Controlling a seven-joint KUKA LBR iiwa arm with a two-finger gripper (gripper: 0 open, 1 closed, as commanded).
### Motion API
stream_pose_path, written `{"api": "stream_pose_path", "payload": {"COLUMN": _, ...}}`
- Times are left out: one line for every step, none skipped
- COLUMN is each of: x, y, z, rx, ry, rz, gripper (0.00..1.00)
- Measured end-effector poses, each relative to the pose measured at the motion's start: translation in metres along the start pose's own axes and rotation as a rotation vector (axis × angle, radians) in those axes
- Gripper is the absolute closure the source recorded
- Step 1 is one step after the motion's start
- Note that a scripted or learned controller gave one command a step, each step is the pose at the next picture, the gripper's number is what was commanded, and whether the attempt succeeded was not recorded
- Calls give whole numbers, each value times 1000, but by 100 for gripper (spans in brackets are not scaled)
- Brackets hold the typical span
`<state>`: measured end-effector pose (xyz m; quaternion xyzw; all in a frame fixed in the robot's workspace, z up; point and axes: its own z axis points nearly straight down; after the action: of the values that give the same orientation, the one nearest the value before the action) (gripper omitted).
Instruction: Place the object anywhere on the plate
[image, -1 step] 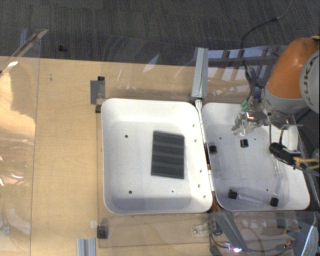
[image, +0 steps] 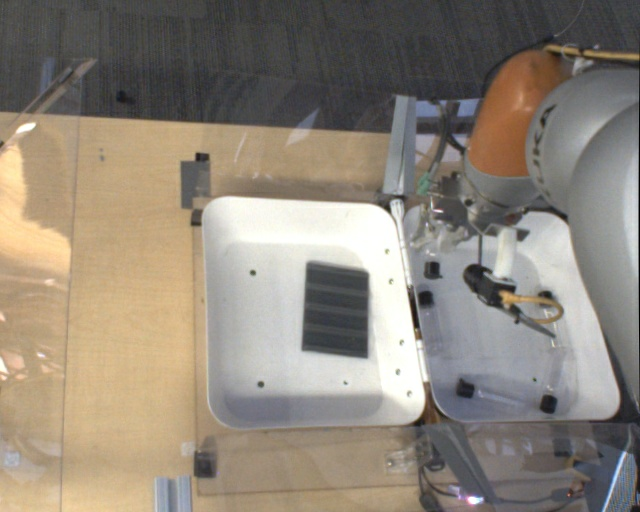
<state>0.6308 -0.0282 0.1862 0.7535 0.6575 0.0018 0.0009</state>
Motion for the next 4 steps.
{"api": "stream_pose_path", "payload": {"x": 76, "y": 4, "z": 1, "rx": 0, "ry": 0, "rz": 26, "gripper": 100}}
{"api": "stream_pose_path", "payload": {"x": 121, "y": -60, "z": 1, "rx": 3, "ry": 0, "rz": 116, "gripper": 100}}
{"api": "stream_pose_path", "payload": {"x": 211, "y": -45, "z": 61, "rx": 2, "ry": 1, "rz": -460, "gripper": 100}}
{"api": "stream_pose_path", "payload": {"x": 243, "y": 6, "z": -15, "rx": -4, "ry": 1, "rz": -547, "gripper": 100}}
